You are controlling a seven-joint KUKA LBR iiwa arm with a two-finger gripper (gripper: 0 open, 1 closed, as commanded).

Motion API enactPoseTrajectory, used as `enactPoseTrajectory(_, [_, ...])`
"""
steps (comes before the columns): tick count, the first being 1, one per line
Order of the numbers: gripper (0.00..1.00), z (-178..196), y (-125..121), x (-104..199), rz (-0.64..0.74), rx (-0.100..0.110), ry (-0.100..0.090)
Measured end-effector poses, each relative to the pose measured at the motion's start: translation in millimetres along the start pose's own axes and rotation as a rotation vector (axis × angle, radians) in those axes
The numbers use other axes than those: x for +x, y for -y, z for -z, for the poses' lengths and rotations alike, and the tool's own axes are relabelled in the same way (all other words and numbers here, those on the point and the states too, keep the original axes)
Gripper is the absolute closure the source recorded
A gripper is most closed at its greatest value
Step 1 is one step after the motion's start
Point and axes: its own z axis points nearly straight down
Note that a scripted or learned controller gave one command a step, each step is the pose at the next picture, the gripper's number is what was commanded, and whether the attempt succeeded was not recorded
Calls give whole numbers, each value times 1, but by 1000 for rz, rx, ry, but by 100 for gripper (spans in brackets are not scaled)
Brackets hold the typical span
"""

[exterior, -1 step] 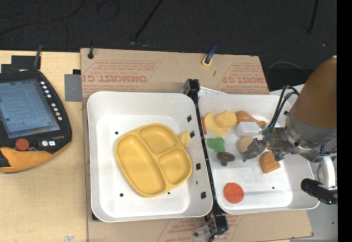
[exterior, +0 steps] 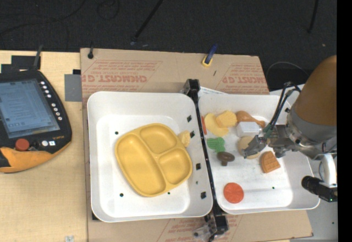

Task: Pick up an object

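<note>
1. The yellow divided tray (exterior: 154, 158) fills the left bin (exterior: 104, 120), well left of the right bin's (exterior: 286, 194) clutter.
2. My arm (exterior: 319, 98) reaches over that bin's right side.
3. My gripper (exterior: 254, 147) hovers just right of the brown piece (exterior: 224, 157); whether it is wide or narrow, I cannot tell.
4. The orange wedge (exterior: 269, 162) lies just right of the gripper.
5. The red disc (exterior: 234, 192) sits below both, apart.

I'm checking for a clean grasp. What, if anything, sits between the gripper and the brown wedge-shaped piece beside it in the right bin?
Nothing visible does. The gripper hangs just left of the brown wedge in the right bin, with bare white floor between them.
</note>
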Motion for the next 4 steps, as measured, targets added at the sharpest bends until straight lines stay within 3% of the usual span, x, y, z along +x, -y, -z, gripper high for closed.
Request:
enactPoseTrajectory(2, [0, -119, 4, 15, 1, 8, -3])
enactPoseTrajectory(3, [0, -120, 5, 14, -5, 3, -2])
enactPoseTrajectory(4, [100, -109, 5, 12, -15, 3, -1])
